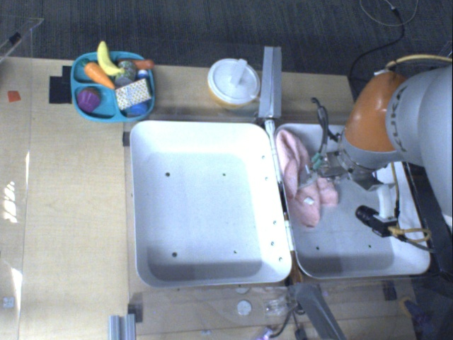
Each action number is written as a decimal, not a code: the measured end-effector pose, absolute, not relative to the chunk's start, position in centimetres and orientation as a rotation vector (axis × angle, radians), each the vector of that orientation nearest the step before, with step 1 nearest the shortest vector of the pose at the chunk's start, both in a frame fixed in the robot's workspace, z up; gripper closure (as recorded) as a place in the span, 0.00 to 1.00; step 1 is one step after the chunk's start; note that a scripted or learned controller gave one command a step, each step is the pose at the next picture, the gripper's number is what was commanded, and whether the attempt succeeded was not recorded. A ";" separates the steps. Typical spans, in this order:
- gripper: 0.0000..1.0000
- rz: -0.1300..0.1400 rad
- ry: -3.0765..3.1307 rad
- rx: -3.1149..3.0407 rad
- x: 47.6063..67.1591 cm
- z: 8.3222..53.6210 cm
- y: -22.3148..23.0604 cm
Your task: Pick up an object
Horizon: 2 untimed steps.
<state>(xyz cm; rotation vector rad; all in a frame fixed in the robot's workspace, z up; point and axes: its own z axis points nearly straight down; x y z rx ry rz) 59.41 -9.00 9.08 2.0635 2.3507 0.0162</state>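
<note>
**Gripper low over the pink cloth in the right bin**

At the far left of the bench sits a blue divided tray (107,86) of toy food, among them a banana (107,59) and a carrot (98,74). Next along the back edge is a white lidded cup (233,81), just behind the bins. The left bin (205,200) takes up the middle of the view, its floor bare white. A grey upright post (269,83) stands at the seam between the two bins.

The right bin (354,253) holds the one thing worth picking: a pink cloth (301,179), crumpled and lying along the bin's left wall, running from the back toward the middle. The gripper (324,166) is down at the cloth's right edge, touching or just above it; whether the fingers are apart or closed, and whether any fabric sits between them, cannot be told from here, since the wrist and cabling cover them. Behind it the orange band (371,115) and grey arm fill the right side.

As a judgement: the grasp is in hand, not proven. To do it well, the fingers should straddle a raised fold rather than a flat edge, close fully, then lift straight up clear of the bin wall, so the limp cloth neither slips nor drags
</note>
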 end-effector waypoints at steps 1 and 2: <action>1.00 0.026 2.350 2.056 59.7 10.4 -8.9; 1.00 0.008 2.514 1.871 61.3 18.7 -8.0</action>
